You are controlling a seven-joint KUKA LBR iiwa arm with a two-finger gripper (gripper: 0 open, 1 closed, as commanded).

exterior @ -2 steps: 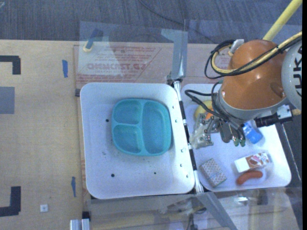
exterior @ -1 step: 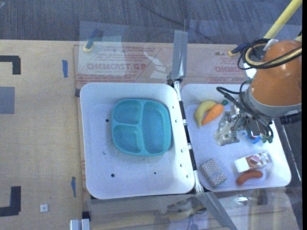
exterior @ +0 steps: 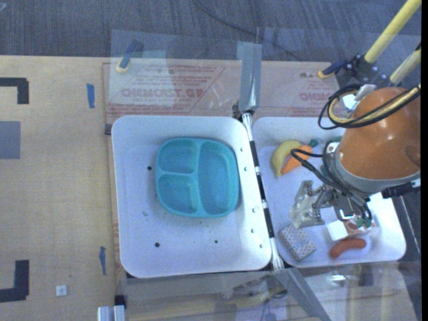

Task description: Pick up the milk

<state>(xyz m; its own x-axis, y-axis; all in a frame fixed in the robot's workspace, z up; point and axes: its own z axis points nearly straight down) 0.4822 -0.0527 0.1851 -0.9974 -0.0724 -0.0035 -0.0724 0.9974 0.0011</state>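
A blue divided plate with three compartments lies in the middle of the left bin. In the right bin, a banana sits near the far left corner with a carrot touching it. A grey speckled sponge lies near the front edge, and a sausage rests to its right.

The grey arm reaches in from the right, its gripper hanging low

Robot lab test station.
A taped worktop holds two white bins, cables trail from the arm, grey carpet behind.
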